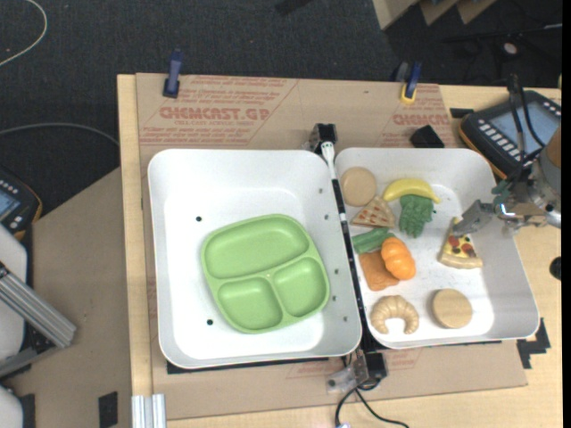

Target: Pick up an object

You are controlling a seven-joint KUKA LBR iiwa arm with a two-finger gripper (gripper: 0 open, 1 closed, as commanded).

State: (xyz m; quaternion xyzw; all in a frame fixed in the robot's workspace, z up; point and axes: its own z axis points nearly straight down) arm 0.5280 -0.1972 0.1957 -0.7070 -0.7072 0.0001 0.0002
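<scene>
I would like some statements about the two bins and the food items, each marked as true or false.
1. The green divided plate lies in the left bin. True.
2. The croissant lies inside the green divided plate. False: it lies in the right bin, near its front edge.
3. The banana lies just above the broccoli in the picture. True.
4. The gripper is over the left bin. False: it is over the right bin, just above the pizza slice.
5. The orange fruit lies beside a green vegetable. True.
6. The right bin holds one item. False: it holds about ten.
</scene>
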